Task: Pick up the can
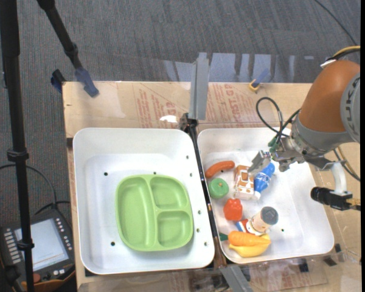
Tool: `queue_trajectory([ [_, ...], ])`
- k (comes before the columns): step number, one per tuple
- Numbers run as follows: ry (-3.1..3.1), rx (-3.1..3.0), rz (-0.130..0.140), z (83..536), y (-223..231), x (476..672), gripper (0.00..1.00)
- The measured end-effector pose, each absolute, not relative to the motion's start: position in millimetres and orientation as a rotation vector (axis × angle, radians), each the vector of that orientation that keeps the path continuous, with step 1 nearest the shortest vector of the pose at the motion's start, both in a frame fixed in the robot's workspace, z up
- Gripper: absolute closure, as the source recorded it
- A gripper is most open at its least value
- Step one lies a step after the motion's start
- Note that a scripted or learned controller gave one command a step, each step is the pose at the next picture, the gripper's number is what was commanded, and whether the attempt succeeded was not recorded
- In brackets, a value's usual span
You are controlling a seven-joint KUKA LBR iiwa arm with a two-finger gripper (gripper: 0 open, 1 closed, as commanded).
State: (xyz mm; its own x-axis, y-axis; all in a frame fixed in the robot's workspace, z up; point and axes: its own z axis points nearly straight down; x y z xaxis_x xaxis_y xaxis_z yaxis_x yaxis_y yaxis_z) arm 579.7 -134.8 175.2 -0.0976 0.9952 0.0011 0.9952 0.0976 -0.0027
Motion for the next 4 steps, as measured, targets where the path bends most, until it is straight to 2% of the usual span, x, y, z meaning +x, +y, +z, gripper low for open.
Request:
queue_trajectory([
  [1, -2.498, -1.900, 0.000, 86, -196, 534.9, 0.00],
  [2, -2.480, -1.923, 0.000, 87, -162, 491.4, 0.00],
  [3, -2.471, -1.931, -0.001, 96, -163, 491.1, 1.00],
  [4, -2.472, -1.931, -0.001, 96, -163, 491.1, 0.00],
])
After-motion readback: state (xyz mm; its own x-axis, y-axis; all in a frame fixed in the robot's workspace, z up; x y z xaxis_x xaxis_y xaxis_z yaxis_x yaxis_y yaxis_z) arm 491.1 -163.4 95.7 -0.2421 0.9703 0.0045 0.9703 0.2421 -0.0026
